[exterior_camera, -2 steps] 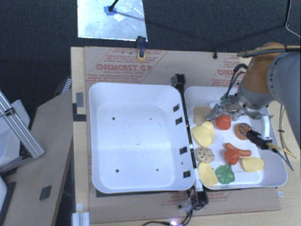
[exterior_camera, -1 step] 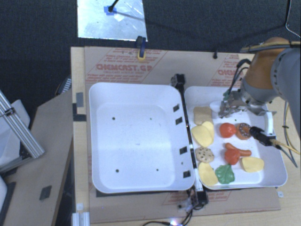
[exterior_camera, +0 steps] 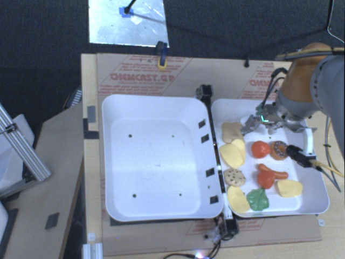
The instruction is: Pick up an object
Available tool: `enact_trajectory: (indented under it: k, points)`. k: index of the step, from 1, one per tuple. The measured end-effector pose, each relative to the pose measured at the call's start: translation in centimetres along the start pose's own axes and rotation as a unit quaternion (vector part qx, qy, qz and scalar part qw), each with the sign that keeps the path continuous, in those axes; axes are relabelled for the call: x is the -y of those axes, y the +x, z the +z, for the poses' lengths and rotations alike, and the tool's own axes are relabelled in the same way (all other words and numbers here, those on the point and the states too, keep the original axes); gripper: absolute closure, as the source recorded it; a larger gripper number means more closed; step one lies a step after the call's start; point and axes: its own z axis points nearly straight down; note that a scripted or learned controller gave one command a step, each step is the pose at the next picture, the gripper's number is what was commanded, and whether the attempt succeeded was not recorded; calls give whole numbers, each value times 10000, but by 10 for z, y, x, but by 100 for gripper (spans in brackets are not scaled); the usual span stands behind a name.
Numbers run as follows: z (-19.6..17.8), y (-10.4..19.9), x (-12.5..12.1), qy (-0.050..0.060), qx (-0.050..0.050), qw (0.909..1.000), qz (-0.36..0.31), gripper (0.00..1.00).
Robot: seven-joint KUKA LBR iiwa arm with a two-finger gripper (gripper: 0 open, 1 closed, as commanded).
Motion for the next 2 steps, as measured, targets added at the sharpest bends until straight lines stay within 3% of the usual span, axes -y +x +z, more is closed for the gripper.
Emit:
enact_trajectory:
  k: [1,2]
  points:
    - [20,53,62,53,-22,10000,4,0]
    - [17,46,83,26,-7,10000,28,0]
